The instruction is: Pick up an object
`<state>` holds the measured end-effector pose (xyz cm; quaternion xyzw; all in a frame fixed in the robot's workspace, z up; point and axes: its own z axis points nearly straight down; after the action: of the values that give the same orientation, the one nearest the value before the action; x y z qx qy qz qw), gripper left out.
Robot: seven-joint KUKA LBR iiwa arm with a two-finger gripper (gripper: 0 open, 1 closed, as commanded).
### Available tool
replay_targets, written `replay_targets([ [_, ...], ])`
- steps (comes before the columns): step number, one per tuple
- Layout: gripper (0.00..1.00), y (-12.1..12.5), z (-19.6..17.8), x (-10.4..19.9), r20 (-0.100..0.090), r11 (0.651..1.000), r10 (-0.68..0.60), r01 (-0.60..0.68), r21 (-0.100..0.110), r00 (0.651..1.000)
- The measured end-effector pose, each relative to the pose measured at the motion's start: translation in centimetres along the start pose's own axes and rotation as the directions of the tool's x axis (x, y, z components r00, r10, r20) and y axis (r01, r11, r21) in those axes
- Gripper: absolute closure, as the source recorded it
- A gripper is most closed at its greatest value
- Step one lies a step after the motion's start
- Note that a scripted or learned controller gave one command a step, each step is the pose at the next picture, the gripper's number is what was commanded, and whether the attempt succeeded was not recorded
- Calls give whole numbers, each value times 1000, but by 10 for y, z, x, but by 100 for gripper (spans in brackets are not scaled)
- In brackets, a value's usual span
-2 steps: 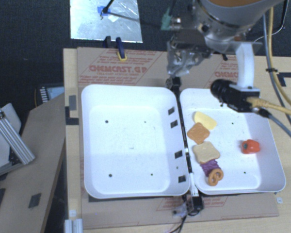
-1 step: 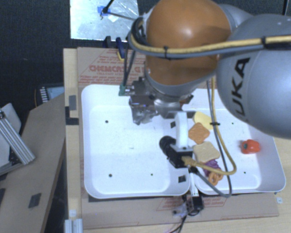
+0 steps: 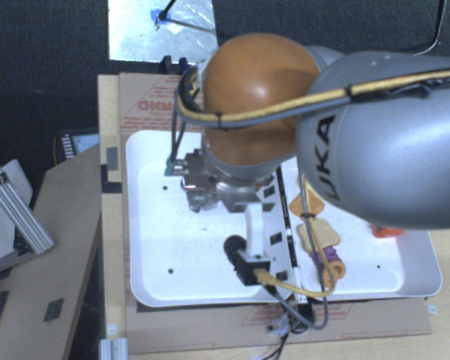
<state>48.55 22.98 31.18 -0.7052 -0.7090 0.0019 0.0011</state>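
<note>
The KUKA arm (image 3: 390, 148) reaches in from the right. Its broad grey link crosses above and to the right of the hand and carries dark lettering on its near face. Left of that link sits the rounded orange band (image 3: 259, 96), domed toward the camera and directly over the wrist. Beneath the band a short metal wrist section (image 3: 236, 180) points steeply down, so the last part of the arm stands almost vertical over the hand. The gripper (image 3: 202, 190) shows as a cluster of grey metal parts at the wrist's lower left edge, mostly covered by the wrist and band above it.
</note>
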Motion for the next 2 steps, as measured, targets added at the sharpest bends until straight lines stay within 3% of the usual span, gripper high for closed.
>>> replay_targets([
  [1,100,-1,187,0,4,1000,5,-5,8,1000],
  [2,100,58,116,5,-4,1000,6,-6,-13,1000],
])
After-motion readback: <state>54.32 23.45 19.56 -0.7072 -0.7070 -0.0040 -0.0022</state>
